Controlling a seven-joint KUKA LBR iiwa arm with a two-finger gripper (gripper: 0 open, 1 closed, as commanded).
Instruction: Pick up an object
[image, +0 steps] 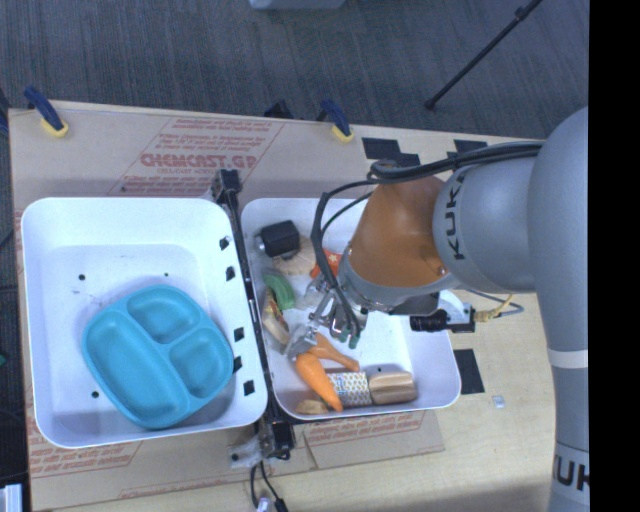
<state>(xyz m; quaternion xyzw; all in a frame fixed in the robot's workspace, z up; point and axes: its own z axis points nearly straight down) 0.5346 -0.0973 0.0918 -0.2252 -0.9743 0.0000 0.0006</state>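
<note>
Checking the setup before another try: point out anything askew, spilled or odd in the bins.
Nothing looks spilled or damaged. The blue divided plate lies at a slant in the left bin, and the carrot and other toy foods sit jumbled in the right bin, as expected.

Right bin (437, 372) partly behind arm (480, 225)

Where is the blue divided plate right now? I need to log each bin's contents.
The blue divided plate lies in the left bin of the camera view, toward its lower left, beside the divider between the bins.
</note>
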